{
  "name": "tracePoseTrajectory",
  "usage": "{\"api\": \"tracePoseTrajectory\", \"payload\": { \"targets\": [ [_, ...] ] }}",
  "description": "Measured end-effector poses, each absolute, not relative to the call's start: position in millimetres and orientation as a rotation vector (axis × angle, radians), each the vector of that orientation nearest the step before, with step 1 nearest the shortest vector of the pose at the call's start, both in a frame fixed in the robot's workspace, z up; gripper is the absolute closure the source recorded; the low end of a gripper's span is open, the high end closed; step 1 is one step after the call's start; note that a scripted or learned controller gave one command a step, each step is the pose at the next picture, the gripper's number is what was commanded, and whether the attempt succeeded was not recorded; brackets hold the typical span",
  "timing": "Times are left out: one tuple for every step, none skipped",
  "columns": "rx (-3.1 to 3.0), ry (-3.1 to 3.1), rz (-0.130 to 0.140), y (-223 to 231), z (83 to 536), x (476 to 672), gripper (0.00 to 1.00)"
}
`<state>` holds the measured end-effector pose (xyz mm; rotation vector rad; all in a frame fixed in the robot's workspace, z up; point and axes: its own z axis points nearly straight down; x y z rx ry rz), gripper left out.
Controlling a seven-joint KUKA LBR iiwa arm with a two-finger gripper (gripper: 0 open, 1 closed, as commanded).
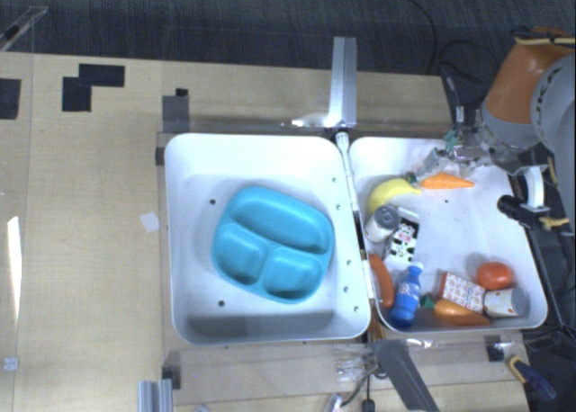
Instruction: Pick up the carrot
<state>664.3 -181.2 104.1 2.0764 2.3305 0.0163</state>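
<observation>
The carrot [447, 183] is orange with a pale green top. It lies level in the far part of the right bin [531, 262], beside a yellow banana-like toy [392, 192]. My gripper [453, 160] hangs directly over the carrot, its metal tip right at the carrot's upper edge. The grey arm with its orange band [520, 82] comes in from the right above it. The view does not settle whether the carrot is gripped or just lies under the tip.
The right bin also holds a small black-and-white box [401, 237], a blue bottle [407, 295], a red-orange sausage shape [383, 281], a printed carton [460, 291], a tomato [494, 274] and another orange piece [457, 314]. A blue divided tray [272, 243] sits in the left bin [193, 221].
</observation>
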Motion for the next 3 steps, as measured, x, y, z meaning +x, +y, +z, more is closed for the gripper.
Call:
{"api": "tracePoseTrajectory", "payload": {
  "targets": [
    [1.881,2.505,0.007,-171,89,653.5,0.00],
    [1.872,2.503,0.012,-169,102,656.2,1.00],
    [1.902,2.491,0.006,-138,188,670.9,1.00]
  ]
}}
